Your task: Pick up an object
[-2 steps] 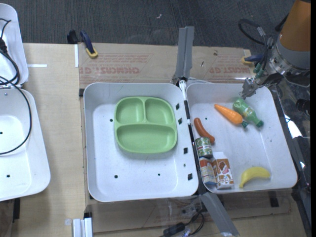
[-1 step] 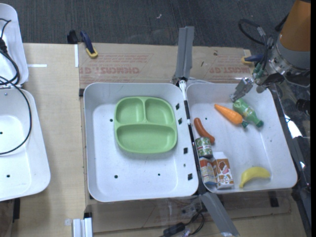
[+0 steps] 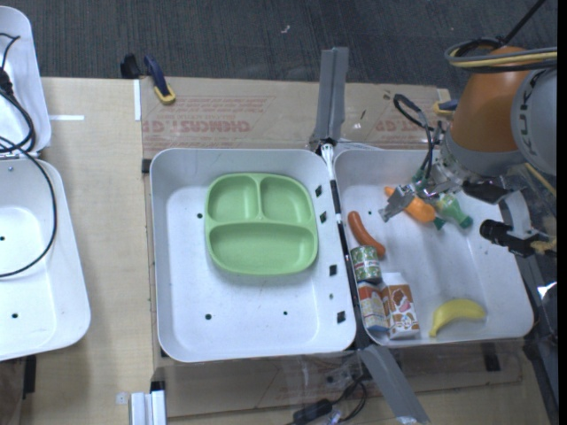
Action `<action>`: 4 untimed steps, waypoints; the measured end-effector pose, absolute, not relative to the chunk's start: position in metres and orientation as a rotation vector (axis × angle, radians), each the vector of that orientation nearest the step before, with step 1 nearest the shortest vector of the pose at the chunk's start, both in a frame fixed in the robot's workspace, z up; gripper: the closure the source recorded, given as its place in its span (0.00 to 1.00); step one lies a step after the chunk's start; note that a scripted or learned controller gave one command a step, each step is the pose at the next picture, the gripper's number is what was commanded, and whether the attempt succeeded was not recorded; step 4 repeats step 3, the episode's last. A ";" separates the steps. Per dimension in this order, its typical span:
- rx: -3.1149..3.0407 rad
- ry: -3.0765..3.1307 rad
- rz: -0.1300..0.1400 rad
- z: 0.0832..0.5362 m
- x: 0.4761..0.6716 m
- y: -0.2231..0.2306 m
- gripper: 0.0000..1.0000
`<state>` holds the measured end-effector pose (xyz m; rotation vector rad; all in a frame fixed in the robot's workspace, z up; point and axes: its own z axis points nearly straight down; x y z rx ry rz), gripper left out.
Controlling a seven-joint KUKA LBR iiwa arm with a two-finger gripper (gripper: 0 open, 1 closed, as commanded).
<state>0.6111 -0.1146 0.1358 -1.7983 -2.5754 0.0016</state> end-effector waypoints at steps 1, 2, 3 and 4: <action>-1.872 -2.524 0.001 0.091 0.622 -0.152 0.00; -1.877 -2.522 -0.001 0.101 0.623 -0.153 1.00; -1.878 -2.520 0.001 0.201 0.610 -0.094 1.00; -1.878 -2.520 0.001 0.201 0.610 -0.094 1.00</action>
